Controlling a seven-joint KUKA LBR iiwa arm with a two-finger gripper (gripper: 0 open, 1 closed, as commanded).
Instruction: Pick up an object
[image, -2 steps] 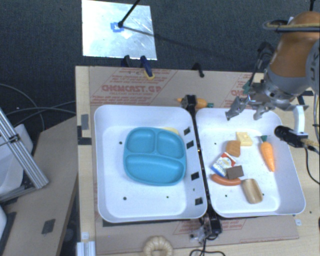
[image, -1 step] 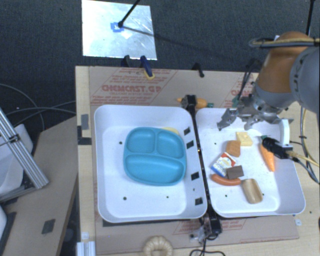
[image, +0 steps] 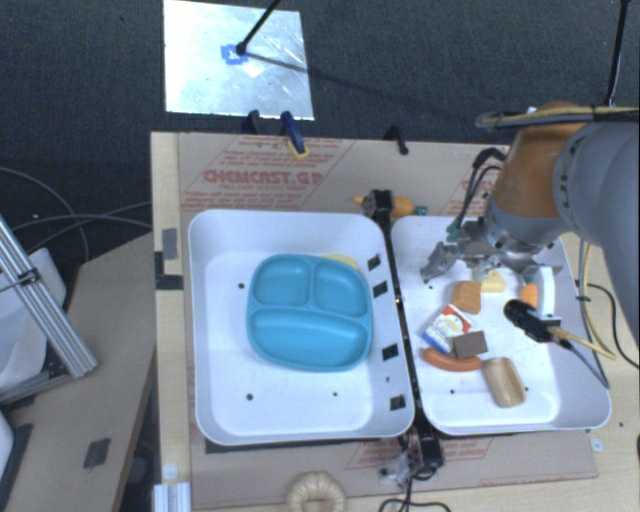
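- Your arm (image: 560, 180) leans in from the right, gripper (image: 450, 262) low over the right bin (image: 580, 400), nothing visibly held. Can't tell its spread.
- Left bin (image: 215, 300): one blue tray (image: 308, 310).
- Right bin: roughly seven small food toys, including one sausage (image: 452, 361) and one bread roll (image: 504, 381).

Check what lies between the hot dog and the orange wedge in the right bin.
In the camera view, a small red, white and blue carton lies between the hot dog and the orange wedge, with a dark block beside it.
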